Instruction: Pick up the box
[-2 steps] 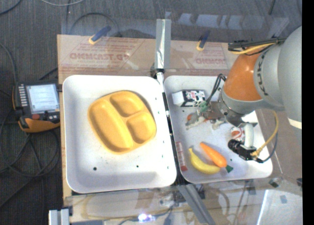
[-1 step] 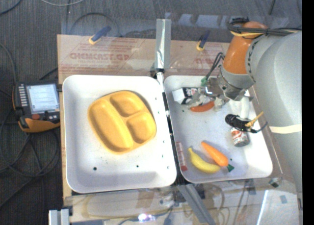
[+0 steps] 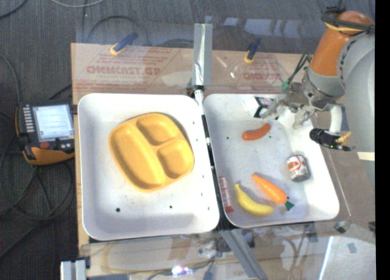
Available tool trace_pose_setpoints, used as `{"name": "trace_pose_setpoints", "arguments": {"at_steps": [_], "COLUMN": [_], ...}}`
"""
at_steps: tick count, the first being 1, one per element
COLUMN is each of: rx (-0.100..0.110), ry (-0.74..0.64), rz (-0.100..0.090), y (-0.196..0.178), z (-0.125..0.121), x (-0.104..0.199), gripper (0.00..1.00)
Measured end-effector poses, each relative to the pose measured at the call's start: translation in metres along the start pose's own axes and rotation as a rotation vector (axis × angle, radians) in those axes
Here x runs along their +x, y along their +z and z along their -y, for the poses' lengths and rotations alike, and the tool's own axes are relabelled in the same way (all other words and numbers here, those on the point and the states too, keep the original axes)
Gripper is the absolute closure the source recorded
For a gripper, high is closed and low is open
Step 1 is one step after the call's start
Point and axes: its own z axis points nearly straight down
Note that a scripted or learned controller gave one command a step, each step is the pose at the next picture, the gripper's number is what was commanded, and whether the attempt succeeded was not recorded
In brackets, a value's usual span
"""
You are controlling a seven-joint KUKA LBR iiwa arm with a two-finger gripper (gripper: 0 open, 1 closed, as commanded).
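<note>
My gripper (image 3: 275,109) hangs over the far edge of the right bin (image 3: 329,205), below the orange-banded wrist (image 3: 332,47). Just left of it, against the bin's far wall, lies a small white thing with dark print (image 3: 264,99), possibly the box; the gripper partly hides it, and I cannot tell whether the two touch. A slim red and white pack (image 3: 223,194) lies along the same bin's left wall, near the front.
The right bin also holds a red sausage (image 3: 256,132), a small can (image 3: 297,167), a carrot (image 3: 269,188) and a banana (image 3: 253,202). A yellow divided tray (image 3: 152,149) lies in the left bin (image 3: 97,211). A handheld pendant (image 3: 46,126) lies left of the bench.
</note>
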Motion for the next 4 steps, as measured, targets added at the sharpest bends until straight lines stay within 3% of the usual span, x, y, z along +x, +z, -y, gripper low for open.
{"name": "trace_pose_setpoints", "arguments": {"at_steps": [1,2,3,4], "rx": [-0.049,-0.052,-0.039,-0.040], "ry": [-0.136,-0.135,-0.139,-0.249], "rz": [0.010,0.007,0.006,0.010], "y": [0.038,0.027,-0.057,-0.258], "z": [0.037,0.036,0.018,0.018], "x": [0.063,0.063,0.137,0.103], "gripper": [0.00,1.00,1.00,1.00]}}
